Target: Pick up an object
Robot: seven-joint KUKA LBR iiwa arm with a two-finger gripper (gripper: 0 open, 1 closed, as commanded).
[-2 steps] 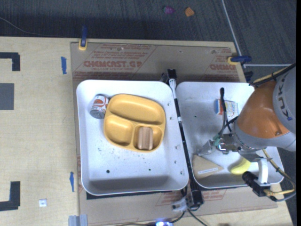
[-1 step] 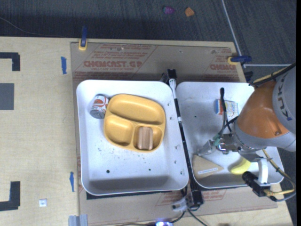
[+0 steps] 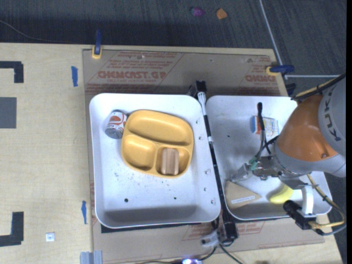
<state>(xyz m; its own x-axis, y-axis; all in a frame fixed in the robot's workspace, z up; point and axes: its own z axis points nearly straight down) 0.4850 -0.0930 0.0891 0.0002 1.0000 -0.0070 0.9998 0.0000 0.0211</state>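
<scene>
The bench (image 3: 38,164) was pale wood w/ black tape marks at its left edge, plus blue tape bits near the cardboard sheet (image 3: 165,70), which lay under both bins w/ red print on it. A yellow clamp (image 3: 97,49) sat at the sheet's top-left corner, a blue-and-yellow one (image 3: 279,69) at top-right. Beyond the bench was dark carpet (image 3: 137,15) w/ a purple scrap (image 3: 197,11) & an orange scrap (image 3: 221,14) close together, and a thin white cable (image 3: 269,23) running diagonally.

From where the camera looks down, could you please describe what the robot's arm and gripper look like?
The arm is grey with a broad, rounded orange band above the wrist and dark lettering on its upper casing. Thin dark cables run along the wrist to the small metallic gripper, whose finer details are too small to tell.
</scene>
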